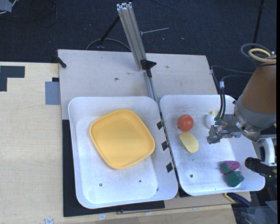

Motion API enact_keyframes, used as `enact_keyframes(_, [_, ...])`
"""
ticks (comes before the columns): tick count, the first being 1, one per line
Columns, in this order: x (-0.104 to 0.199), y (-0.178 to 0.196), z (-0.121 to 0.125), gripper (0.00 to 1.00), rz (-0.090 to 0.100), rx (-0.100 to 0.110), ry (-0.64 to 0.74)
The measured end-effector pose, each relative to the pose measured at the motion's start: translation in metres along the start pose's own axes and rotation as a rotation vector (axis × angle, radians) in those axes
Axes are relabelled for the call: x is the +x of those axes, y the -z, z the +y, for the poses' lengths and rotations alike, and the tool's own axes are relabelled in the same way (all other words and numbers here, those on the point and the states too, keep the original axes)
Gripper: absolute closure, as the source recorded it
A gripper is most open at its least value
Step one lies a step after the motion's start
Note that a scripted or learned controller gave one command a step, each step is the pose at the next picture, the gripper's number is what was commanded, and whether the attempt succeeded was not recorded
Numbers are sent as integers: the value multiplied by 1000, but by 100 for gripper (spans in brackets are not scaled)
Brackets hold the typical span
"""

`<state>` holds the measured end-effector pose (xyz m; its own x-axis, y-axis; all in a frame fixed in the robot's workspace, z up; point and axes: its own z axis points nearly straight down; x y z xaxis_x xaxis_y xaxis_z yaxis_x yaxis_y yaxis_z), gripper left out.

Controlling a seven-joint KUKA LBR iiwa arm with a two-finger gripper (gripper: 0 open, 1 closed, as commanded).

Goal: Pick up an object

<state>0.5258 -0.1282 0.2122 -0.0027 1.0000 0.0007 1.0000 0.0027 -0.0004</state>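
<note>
Heads up: your tool hangs right of the yellow lemon; can't tell its grip state, so it might close on air.

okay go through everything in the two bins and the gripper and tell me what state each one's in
yellow plate: lying flat in the left bin, right way up.
red ball: resting in the right bin, apart from the gripper.
yellow piece: lying just below the ball.
purple and green items: together at the near right corner.
gripper: low over the right bin, nothing visibly held.

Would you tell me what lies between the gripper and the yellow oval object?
In the camera view, only bare white bin floor separates the gripper from the yellow oval object.
</note>
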Motion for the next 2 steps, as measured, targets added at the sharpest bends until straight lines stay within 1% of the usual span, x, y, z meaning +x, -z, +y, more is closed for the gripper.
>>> enact_keyframes(2, [98,24,-12,100,0,-1,0])
